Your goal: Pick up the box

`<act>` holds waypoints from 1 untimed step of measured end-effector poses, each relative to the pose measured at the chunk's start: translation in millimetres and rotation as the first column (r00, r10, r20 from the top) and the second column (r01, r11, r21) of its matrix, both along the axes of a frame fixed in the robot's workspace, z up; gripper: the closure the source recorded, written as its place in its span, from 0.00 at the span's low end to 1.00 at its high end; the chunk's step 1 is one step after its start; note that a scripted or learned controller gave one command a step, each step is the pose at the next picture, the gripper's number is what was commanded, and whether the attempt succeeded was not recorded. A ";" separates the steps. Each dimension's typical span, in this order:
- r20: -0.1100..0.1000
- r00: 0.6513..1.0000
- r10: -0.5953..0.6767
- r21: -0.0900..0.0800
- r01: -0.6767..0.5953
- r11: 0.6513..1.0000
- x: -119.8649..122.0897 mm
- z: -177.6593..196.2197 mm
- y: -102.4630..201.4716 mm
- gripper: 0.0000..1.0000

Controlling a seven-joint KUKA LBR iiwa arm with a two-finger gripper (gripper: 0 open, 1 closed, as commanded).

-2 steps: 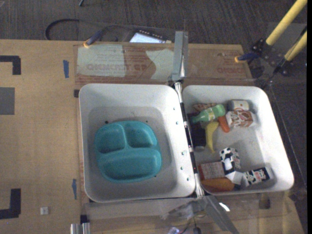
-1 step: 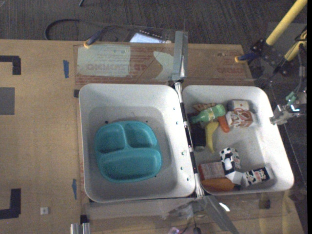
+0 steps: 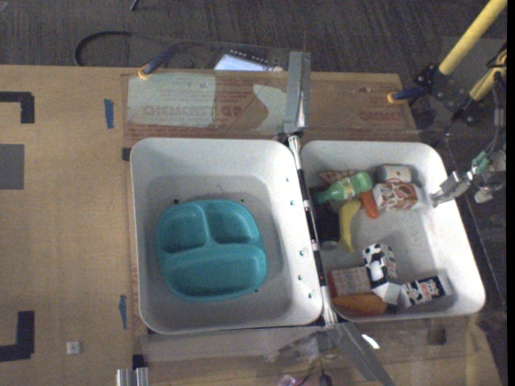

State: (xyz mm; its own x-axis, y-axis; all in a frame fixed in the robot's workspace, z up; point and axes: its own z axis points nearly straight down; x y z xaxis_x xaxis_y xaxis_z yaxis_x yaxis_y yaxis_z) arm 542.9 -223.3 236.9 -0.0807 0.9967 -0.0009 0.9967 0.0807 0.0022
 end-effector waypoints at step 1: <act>0.001 0.999 0.039 -0.002 -0.039 0.999 -31.4 199.2 -0.5 0.00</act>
